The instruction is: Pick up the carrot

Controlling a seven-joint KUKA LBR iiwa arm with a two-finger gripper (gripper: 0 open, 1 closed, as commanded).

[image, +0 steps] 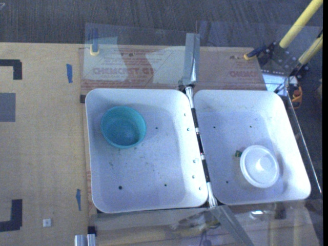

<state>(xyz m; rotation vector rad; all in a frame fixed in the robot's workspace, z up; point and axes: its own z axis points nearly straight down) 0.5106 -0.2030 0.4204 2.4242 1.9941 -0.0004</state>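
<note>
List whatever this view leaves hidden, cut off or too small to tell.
- Camera view: a small dark-green bit at the white bowl's left rim, too small to identify.
- Inside of the teal bowl: its near wall shades the bottom.
- Yellow poles at top right: cut off by the edge.
- Printed text behind the bins: blurred under a clear sheet.

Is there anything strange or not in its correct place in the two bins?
One small oddity: a tiny green bit sticks out at the left edge of the upside-down white bowl in the right bin. The teal bowl stands upright in the left bin.
</note>
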